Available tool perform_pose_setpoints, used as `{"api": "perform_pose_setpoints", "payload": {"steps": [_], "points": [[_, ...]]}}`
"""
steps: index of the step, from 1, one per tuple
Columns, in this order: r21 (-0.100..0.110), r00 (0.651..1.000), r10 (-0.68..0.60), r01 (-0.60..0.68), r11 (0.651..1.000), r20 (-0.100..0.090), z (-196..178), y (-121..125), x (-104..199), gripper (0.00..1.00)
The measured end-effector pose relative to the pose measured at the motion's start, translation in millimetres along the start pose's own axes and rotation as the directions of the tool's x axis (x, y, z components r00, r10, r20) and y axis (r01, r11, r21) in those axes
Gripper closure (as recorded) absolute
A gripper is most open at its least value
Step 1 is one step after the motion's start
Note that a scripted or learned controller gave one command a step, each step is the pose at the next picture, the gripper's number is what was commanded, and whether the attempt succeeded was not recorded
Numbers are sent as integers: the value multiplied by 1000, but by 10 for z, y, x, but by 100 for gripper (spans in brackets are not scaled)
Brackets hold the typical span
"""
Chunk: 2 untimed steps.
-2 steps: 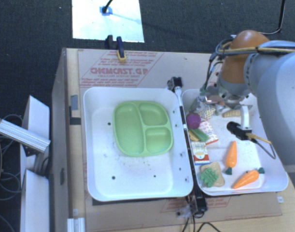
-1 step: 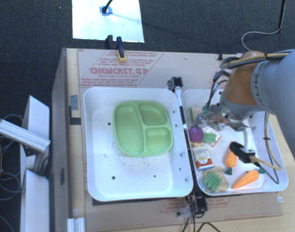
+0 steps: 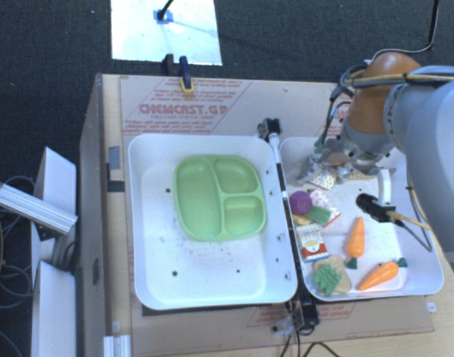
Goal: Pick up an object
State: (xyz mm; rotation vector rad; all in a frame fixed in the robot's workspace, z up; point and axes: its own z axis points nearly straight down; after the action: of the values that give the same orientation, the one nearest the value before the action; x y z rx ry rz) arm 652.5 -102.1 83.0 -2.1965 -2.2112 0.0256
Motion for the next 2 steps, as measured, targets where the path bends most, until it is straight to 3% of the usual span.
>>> {"api": "perform_pose_setpoints", "payload": {"steps": [1, 2], "points": [[-30, 1000, 6, -6, 1000, 7, 0, -484, -206, 0], [-30, 1000, 6, -6, 1000, 6, 12, -867, -220, 0]]}}
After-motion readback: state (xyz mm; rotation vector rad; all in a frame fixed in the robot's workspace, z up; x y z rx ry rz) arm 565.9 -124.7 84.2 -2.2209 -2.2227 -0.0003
